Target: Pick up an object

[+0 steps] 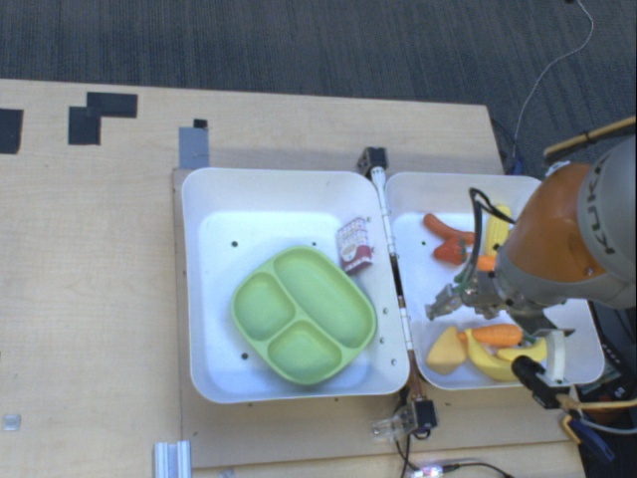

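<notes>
The object nearest the end effector (450, 305) was a pale yellow-orange piece of toy food (447, 350), lying just below it on the floor of the right bin (408, 267). We saw the end effector low in that bin, its thin metal fingers (439, 308) pointing to the left; nothing showed between them, and we could not tell whether they stood apart or together. Just to its right, partly under the arm, lay an orange carrot-like piece (495, 335), and below that a yellow banana (490, 362). Above the end effector lay a red sausage-shaped piece (445, 227) and a smaller red piece (449, 252), with a yellow item (495, 225) further to the upper right, partly hidden by black cabling and the orange band of the arm (562, 242).

Well to the left of the end effector, across the rim between the bins, the left bin (194, 267) held a green divided plate (303, 314) with three compartments. A small red-and-white packet (354, 244) lay at that plate's upper right edge, to the upper left of the end effector. Both bins rested on the wooden worktop (90, 297).
</notes>
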Robot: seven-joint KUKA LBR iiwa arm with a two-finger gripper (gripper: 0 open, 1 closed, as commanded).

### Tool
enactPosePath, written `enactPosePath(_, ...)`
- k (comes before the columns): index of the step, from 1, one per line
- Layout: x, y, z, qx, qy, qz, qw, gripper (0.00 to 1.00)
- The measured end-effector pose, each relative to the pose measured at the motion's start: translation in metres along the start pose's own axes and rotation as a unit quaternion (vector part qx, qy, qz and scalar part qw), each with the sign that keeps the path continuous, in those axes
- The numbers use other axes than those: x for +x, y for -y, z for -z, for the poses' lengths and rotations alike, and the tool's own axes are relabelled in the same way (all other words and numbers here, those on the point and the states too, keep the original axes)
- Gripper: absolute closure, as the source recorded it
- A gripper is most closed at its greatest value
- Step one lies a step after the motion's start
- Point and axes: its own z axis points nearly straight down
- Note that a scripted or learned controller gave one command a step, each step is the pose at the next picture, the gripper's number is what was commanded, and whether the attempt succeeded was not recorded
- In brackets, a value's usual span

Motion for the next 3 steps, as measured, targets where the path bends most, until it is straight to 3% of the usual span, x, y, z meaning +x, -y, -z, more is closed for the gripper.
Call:
enactPosePath(1,0.001,-0.002,0.011,-0.002,0.0,0.001,1.0,1.0)
enactPosePath(2,0.001,-0.002,0.011,-0.002,-0.001,0.001,1.0,0.0)
enactPosePath(3,0.002,0.006,-0.022,0.007,-0.001,-0.001,1.0,0.0)
